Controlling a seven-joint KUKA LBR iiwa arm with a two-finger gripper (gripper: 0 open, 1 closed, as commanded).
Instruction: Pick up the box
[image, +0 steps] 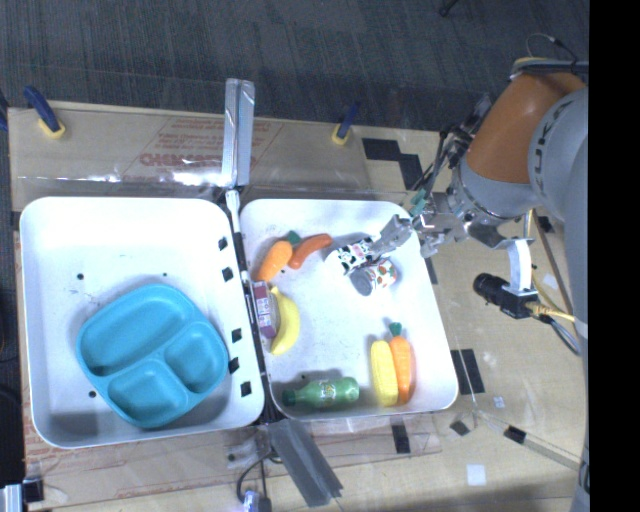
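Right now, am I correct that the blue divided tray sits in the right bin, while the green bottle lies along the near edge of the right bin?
Not quite: the blue divided tray sits in the left bin, as the camera view shows. The green bottle does lie along the near edge of the right bin.

Small dark-red box (264, 309), lying flat, right bin's left wall
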